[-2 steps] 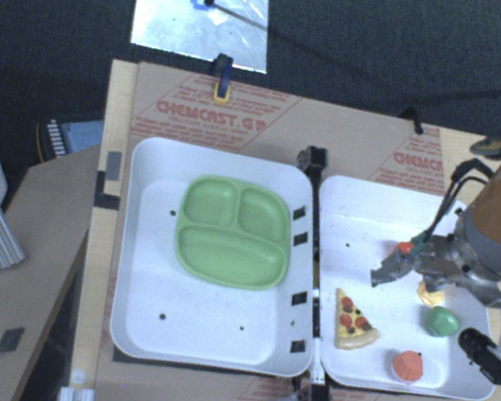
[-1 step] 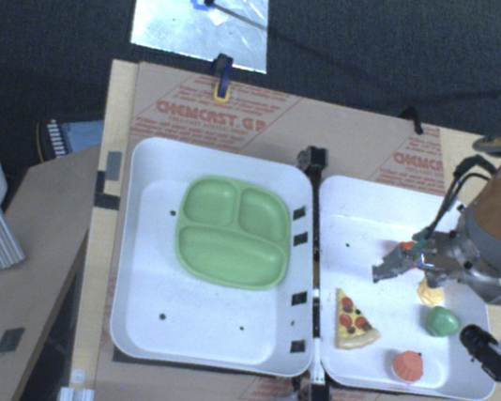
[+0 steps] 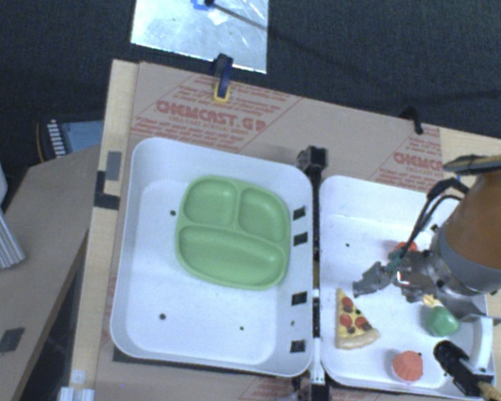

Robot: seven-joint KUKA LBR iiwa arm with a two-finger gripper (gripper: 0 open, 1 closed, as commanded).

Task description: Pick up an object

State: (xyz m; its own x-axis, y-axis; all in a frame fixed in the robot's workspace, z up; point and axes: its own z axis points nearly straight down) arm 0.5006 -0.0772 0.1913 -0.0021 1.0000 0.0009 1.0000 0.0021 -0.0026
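Status: pick not yet accomplished, as far as the view shows.

The worktop carries two shallow white bins side by side. The left bin holds a green divided tray, lying flat near the bin's middle. The right bin holds the loose items: a toy pizza slice near the bin's left wall toward the front, a red round object near the front edge, and a green round object partly under the arm's wrist. A small red-orange item shows just behind the wrist; what it is cannot be made out.

The arm reaches in over the right bin. Its end effector sits low above the bin floor, just behind the pizza slice and apart from it. Whether its fingers are released or clenched cannot be told at this resolution. Nothing can be seen between them.

Done: the arm is positioned inside the right bin, close to the candidates.

Outstanding: closing on an object, lifting it clear of the bin floor. All visible items rest on the bin floors. The pizza slice is judged the nearest candidate, though the intended target cannot be confirmed.
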